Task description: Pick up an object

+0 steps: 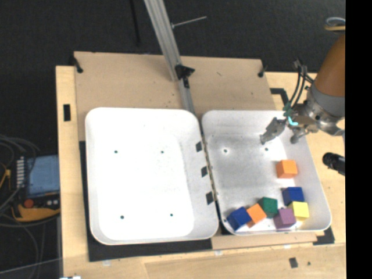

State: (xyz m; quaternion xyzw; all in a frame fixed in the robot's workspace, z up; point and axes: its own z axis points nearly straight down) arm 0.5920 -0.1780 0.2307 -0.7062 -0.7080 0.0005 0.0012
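My gripper (283, 133) hangs open over the upper right part of the right bin (232, 173), its two fingers spread with nothing between them. An orange block (286, 168) lies just below it, apart from the fingers. Along the bin's lower edge sit a blue block (238, 218), a second orange block (256, 213), a green block (269, 206), a purple block (285, 217), a yellow block (300, 209) and another blue block (293, 195).
The left bin (142, 173) lies beside the right one, with a row of dark clips between them. A metal pole (165, 34) slants up from the back of the bench. Cables and a small box (40, 176) lie off the bench's left side.
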